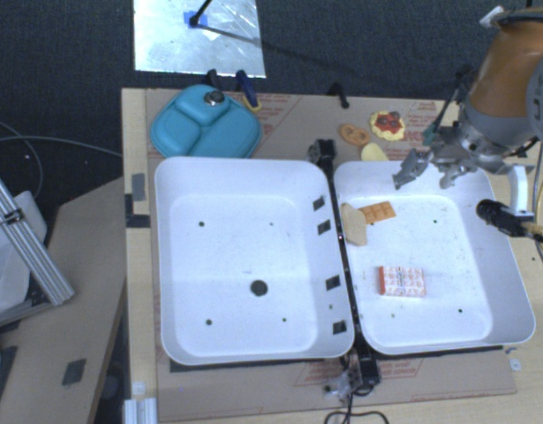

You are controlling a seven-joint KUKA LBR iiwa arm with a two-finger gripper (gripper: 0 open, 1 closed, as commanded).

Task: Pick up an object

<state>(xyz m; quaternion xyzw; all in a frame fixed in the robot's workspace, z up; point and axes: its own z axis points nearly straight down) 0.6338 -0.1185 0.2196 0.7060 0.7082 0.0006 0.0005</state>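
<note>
So from my feed, the grey arm with the orange band comes in from the right and its claw (430,173) hangs over the back edge of the right-hand shallow white bin (505,303), fingers spread apart with nothing between them. Down in that bin I've got three candidates: a flat orange cracker-looking square (378,211) near the back left, a pale cream wedge-shaped piece (354,225) touching it on the left and lying close to the bin's wall, and a small red-and-white patterned packet (402,281) lying flat around the middle, well apart from the other two. The left-hand shallow white bin (178,184) has a small dark round spot (259,288) on its floor; can't tell what it is. Behind the bins on the brown cardboard worktop (289,117) there's a turquoise plastic divided dish (206,125), plus some toy food bits: a tan oval piece (354,134), a round yellow-and-red one (388,124), and a pale yellow lump (373,153) just beside the right bin's rim.
</note>
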